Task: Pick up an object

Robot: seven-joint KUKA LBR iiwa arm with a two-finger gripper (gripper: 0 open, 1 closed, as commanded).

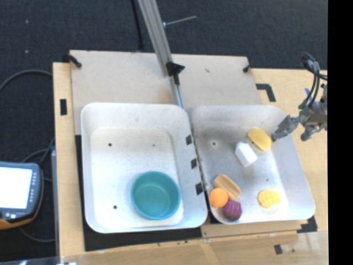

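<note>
The right bin (287,164) holds several small objects: a yellow oval piece (259,139), a white block (246,153), a tan bread-like piece (227,186), an orange ball (219,197), a purple piece (232,210) and a yellow ridged piece (269,198). My gripper (294,131) hovers at this bin's upper right edge, just right of the yellow oval piece. Its fingers are spread open with nothing between them.
A teal bowl (156,195) sits in the left bin (110,131) near its front. A metal pole (157,32) slants up from the back of the bench between the bins. A pendant with a screen (16,192) lies at the far left.
</note>
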